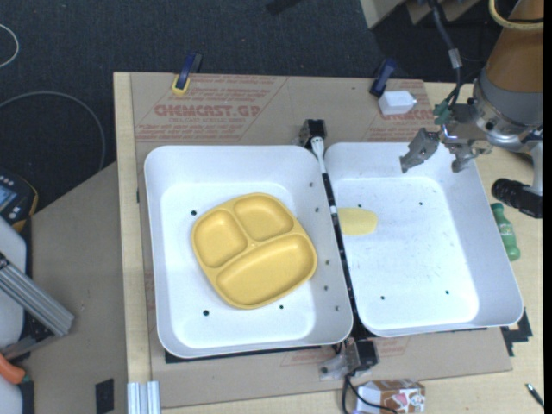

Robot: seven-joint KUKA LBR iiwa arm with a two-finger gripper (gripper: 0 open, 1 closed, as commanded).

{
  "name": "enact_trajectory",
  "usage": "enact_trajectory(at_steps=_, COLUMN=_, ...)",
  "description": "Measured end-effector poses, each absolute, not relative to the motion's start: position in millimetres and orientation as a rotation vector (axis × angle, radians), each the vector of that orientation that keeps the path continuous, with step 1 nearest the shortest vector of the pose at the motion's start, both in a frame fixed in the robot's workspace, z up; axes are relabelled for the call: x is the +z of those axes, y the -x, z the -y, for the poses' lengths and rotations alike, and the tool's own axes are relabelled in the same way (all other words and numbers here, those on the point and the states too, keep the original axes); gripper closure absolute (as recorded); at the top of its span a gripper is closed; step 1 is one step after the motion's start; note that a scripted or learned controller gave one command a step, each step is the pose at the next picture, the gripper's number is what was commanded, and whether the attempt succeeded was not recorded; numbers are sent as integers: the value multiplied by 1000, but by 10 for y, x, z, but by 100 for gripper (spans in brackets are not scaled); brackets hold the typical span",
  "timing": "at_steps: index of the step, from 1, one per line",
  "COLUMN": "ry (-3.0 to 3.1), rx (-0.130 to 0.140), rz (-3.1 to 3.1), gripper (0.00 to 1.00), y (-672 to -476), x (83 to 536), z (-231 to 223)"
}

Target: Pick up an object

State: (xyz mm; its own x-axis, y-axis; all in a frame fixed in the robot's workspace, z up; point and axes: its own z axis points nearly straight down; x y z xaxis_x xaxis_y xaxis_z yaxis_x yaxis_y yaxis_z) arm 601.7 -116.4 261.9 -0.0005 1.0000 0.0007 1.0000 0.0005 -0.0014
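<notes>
My jaws hang over the far edge of the right bin, up near its back rim, and they stand apart with nothing between them. One finger slants out to the left, clear against the white; the other, on the right, sits under the wrist hardware and is harder to make out. My arm comes in from the right, and the frame cuts it off at the top corner, so the grey and orange upper part is only partly seen.

In the right bin there is a small pale yellow piece, lying flat against the left wall, just beside the seam between the two bins. Its shape is soft and blurred; I cannot tell what it is. It is well apart from my jaws.

In the left bin lies a yellow divided plate, three compartments, turned at an angle, roughly in the middle.

The counter under the bins carries red printed lettering, partly covered by the bins. A green marker lies beside the right bin's outer wall.
</notes>
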Motion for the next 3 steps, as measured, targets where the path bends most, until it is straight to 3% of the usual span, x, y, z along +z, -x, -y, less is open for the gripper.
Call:
enact_trajectory(at_steps=1, ry=2222, rx=-11, rz=2231, gripper=0, y=-5339, x=3489, z=812)
enact_trajectory(at_steps=2, ry=2229, rx=-24, rz=2236, gripper=0, y=-4786, x=5037, z=599)
enact_trajectory(at_steps=3, ry=2224, rx=-5, rz=2227, gripper=100, y=-4804, x=5047, z=600)
